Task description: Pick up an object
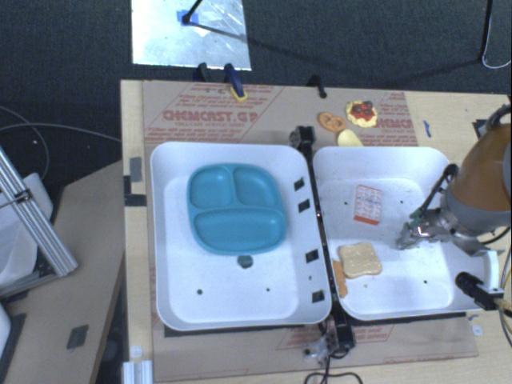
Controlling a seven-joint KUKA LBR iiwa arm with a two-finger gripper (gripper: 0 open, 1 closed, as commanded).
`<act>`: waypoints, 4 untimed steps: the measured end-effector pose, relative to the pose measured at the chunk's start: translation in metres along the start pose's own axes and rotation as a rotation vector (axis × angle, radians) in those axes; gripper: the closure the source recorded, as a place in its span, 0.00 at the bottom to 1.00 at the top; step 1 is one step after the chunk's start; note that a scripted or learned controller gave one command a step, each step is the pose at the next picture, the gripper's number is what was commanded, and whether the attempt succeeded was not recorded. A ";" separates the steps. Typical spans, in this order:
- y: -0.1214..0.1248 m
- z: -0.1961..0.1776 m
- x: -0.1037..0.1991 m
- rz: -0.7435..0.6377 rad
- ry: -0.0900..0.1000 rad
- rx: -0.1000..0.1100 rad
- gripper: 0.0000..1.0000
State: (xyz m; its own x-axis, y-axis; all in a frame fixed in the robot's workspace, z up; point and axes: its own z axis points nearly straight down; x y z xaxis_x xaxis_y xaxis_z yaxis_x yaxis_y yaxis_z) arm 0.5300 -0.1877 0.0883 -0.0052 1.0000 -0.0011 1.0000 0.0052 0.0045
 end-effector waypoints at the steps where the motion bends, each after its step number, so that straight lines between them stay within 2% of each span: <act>1: 0.060 0.000 0.004 -0.002 -0.003 -0.006 1.00; 2: 0.013 -0.006 0.039 0.003 0.002 0.004 1.00; 3: -0.013 -0.002 0.037 0.003 -0.004 -0.018 1.00; 4: -0.037 -0.002 0.064 0.003 -0.009 -0.019 1.00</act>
State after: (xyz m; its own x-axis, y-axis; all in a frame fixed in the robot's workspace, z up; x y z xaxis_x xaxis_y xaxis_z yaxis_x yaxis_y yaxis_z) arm 0.4923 -0.1236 0.0900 -0.0022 0.9999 -0.0099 0.9997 0.0024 0.0233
